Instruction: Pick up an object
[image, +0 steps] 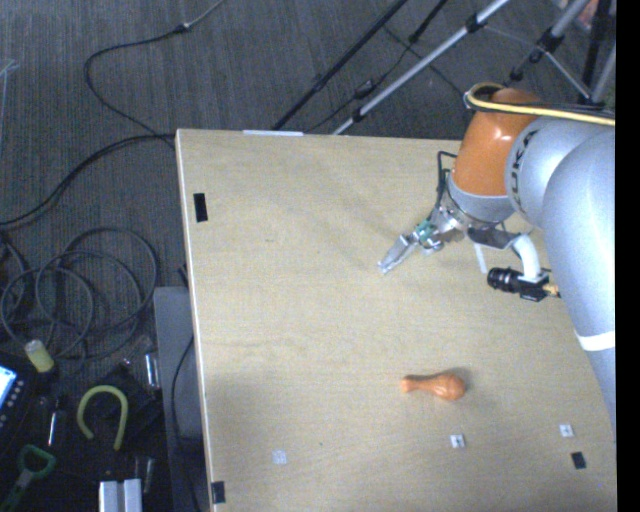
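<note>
The grey arm (585, 230), with its orange band (490, 150), fills the right edge of the frame and is the nearest thing to the lens, reaching in over a pale wooden board (300, 300). Its gripper (395, 260) points down and to the left, just above centre; whether the thin metal fingers are spread or pressed together cannot be told at this size, and nothing is seen between them.

The one graspable thing on the board is a small orange object (436, 385), bulb-shaped with a narrow neck pointing left, perhaps a toy gourd or pin. It lies on its side in the lower middle of the frame, well apart from the gripper and below it.

To do the pick well, the gripper would likely need to travel toward the bottom of the frame, settle over the fat end, and close across the short width rather than along the length, since the rounded body could roll or squirt out.

Counted: one arm, one gripper, one orange object, one board. Cables (80, 290) lie on the floor at left.
</note>
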